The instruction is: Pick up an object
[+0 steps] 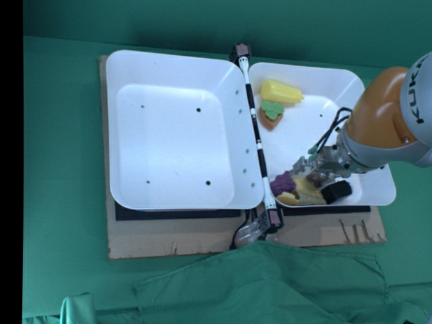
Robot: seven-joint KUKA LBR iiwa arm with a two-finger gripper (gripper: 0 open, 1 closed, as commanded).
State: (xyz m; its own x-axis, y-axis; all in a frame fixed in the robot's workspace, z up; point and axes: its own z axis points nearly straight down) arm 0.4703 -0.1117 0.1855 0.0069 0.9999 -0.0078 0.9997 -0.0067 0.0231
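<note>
Gripper (316,174) low in right bin (337,79), over purple toy (283,181) and yellow pieces (304,193); grasp step under way; open or closed: cannot tell; next: secure one piece, lift straight

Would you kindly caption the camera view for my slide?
End effector low over clustered toys in the right bin; yellow corn and carrot lie apart.

Even, soft overhead light, faint shadows, mild glare on white bins (135,69), slightly soft focus.
</note>
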